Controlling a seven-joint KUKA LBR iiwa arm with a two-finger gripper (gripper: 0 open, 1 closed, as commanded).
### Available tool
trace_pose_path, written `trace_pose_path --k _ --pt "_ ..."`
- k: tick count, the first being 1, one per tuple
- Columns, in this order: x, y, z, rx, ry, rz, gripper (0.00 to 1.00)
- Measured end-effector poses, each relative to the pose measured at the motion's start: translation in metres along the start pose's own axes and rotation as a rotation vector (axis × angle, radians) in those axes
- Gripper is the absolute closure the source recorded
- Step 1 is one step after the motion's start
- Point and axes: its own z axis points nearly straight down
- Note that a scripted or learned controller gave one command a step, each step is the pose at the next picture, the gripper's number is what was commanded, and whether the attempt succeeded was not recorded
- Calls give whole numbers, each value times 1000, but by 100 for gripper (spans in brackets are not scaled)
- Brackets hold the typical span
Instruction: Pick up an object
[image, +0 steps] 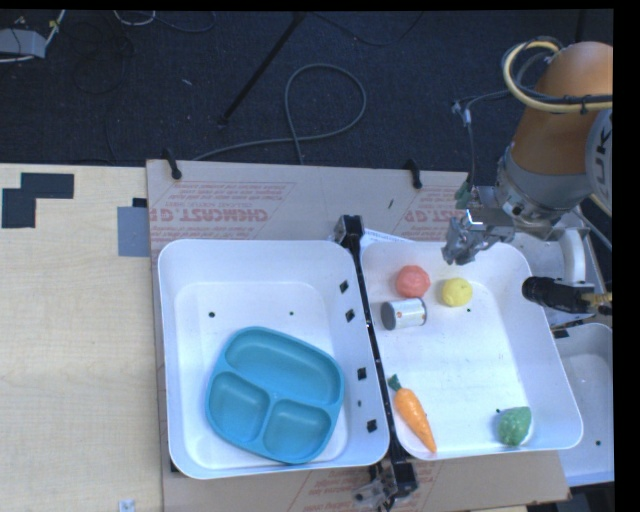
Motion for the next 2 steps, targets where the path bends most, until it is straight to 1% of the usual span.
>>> trace_pose_path --k 1,2 --pt "47 -5 19 7 2 -4 100" --pt "102 -16 20 7 2 -5 100"
